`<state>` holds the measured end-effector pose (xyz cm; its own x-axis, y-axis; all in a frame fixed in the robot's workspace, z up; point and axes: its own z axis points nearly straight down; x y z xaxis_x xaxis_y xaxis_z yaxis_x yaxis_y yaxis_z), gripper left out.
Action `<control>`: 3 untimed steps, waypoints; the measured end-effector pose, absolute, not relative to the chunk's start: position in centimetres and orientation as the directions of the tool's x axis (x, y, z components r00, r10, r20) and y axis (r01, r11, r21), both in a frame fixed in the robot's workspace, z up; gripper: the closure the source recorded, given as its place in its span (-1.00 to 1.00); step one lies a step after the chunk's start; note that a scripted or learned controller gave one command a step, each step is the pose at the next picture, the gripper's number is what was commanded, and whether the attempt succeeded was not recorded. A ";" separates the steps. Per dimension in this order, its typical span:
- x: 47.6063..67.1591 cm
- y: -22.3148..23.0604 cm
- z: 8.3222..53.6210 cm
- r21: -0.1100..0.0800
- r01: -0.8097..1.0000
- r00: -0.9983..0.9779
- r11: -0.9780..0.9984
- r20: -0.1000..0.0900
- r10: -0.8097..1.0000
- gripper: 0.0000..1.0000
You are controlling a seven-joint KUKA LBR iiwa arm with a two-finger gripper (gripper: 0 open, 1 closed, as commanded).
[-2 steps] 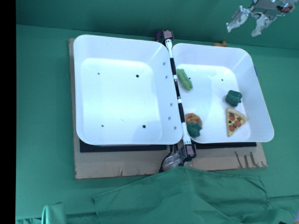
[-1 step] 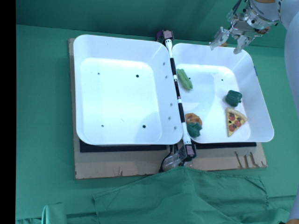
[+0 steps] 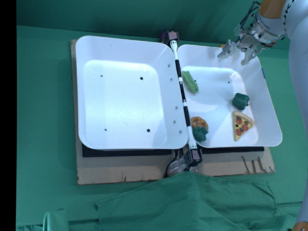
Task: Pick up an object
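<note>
Progress looks nil: all 4 toys lie loose in the right bin (image 3: 269,129), so the whole pick is left. From that bin's centre, the green pepper (image 3: 240,100) and pizza slice (image 3: 241,125) sit rightward, the cucumber (image 3: 190,81) leftward, the orange-and-green piece (image 3: 198,128) toward its near-left corner. Above its far-right corner, the gripper (image 3: 237,53) hangs spread apart, grasping and touching nothing.

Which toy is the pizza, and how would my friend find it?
Look at the right-hand white bin, the one with toys in it. Go to its near right corner, where the pizza slice lies flat, just below a dark green pepper. It is the only yellow triangle with red dots; the other toys are green or orange lumps.
</note>
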<state>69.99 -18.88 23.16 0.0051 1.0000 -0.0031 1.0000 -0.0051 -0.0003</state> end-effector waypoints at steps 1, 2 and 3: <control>70.0 -18.7 20.5 0.000 1.000 0.003 -0.003 -0.003 1.000 -1.00; 69.8 -18.1 26.9 0.013 1.000 -0.006 0.006 -0.004 1.000 -1.00; 69.8 -18.1 33.8 0.015 1.000 -0.013 0.013 -0.005 1.000 -1.00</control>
